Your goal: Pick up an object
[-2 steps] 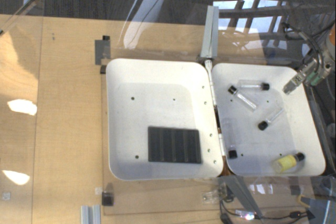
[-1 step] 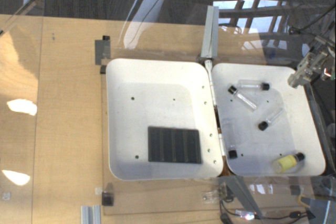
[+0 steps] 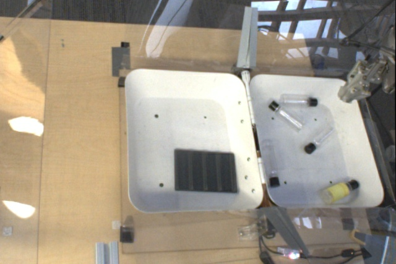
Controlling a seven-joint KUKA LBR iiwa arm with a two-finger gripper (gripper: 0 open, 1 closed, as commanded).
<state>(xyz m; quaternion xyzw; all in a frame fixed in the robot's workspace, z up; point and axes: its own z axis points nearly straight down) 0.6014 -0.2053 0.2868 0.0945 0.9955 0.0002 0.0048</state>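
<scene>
Four vials [image 3: 297, 101] in right bin [image 3: 365, 195], one black tray [image 3: 205, 170], pincer [image 3: 355, 88] state unclear

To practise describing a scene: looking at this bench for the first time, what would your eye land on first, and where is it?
Most likely the dark ribbed rectangle lying in the left bin, toward its near edge. Next comes the yellow-filled vial at the near right corner of the right bin, with several clear, black-capped vials scattered farther back. The gripper sits at that bin's far right edge.

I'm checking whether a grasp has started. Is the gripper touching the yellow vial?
Apart. The camera view shows the gripper at the right bin's upper right edge, the yellow vial near its lower right corner.
</scene>
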